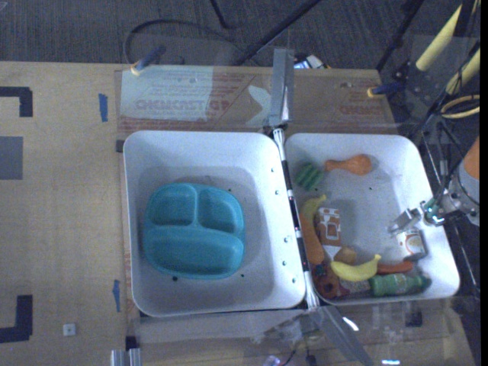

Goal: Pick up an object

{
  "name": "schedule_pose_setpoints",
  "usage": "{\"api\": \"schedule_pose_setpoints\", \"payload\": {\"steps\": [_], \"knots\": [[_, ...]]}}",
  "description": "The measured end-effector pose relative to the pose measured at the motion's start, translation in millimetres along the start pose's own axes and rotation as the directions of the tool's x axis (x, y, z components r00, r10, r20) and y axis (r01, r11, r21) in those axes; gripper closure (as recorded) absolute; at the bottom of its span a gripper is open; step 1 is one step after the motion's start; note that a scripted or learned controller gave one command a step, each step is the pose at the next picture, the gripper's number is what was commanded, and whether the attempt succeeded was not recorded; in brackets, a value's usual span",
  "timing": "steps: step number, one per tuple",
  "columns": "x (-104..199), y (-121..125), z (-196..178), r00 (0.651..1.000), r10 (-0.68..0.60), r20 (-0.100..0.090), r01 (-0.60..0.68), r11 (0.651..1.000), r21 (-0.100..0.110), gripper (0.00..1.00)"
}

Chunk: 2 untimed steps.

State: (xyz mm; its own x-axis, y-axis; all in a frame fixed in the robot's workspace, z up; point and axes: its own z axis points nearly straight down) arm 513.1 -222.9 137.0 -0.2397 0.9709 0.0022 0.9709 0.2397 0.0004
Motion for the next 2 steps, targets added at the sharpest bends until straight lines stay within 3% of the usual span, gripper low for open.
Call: {"api": "schedule_pose_setpoints", "payload": {"steps": [1,2], "knots": [[9.0,1.8,42.7,0.999,-0.044,-0.009,0.044,0.999,-0.005,0.00],[9.1,1.6,43.1,0.999,-0.044,-0.009,0.044,0.999,-0.005,0.00]]}}
